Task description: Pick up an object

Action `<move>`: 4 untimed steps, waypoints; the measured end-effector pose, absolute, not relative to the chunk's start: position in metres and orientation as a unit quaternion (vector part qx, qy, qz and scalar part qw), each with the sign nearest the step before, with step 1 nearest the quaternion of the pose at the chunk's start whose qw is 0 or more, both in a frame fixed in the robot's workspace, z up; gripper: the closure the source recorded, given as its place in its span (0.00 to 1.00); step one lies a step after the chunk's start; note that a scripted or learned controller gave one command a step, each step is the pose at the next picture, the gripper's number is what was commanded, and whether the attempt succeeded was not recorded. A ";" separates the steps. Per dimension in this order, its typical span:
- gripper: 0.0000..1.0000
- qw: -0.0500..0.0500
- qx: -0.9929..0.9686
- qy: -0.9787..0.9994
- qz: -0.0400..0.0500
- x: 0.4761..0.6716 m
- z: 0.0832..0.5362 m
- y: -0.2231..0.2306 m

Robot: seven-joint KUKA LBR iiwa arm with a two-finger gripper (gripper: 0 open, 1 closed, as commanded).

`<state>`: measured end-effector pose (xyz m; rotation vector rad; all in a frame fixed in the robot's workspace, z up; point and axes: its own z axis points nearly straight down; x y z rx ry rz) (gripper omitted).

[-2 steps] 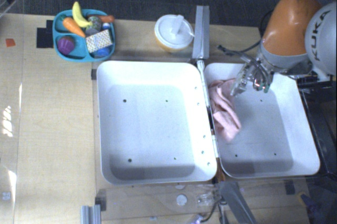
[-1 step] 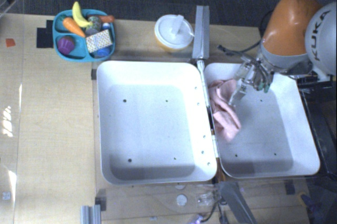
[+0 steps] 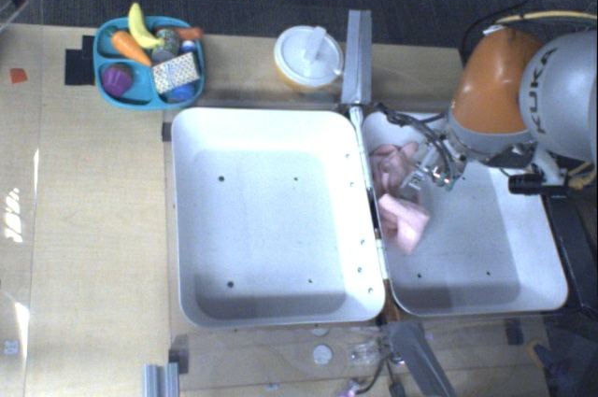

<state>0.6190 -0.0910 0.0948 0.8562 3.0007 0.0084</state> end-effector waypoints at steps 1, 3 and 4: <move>0.00 0.013 0.384 0.923 0.003 0.601 0.095 -0.089; 0.00 0.008 0.493 0.870 0.004 0.634 0.094 -0.088; 0.00 0.009 0.493 0.870 0.003 0.634 0.094 -0.088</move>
